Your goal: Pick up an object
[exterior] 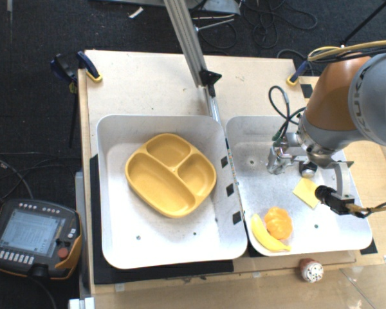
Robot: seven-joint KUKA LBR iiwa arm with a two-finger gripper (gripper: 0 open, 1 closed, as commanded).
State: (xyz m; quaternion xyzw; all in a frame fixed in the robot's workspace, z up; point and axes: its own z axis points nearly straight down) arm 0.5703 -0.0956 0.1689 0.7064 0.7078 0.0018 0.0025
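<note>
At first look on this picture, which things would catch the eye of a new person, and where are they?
The yellow divided plate lies in the middle of the left bin. In the right bin, an orange fruit rests against a banana near the front edge, with a pale yellow square piece a little behind them. The grey and orange arm reaches over that bin from the right.

— What sits on the surface (148,82)?
— Two white bins, left bin (116,237) and right bin (347,237), side by side; a small speckled ball (312,271) near the front edge.
</note>
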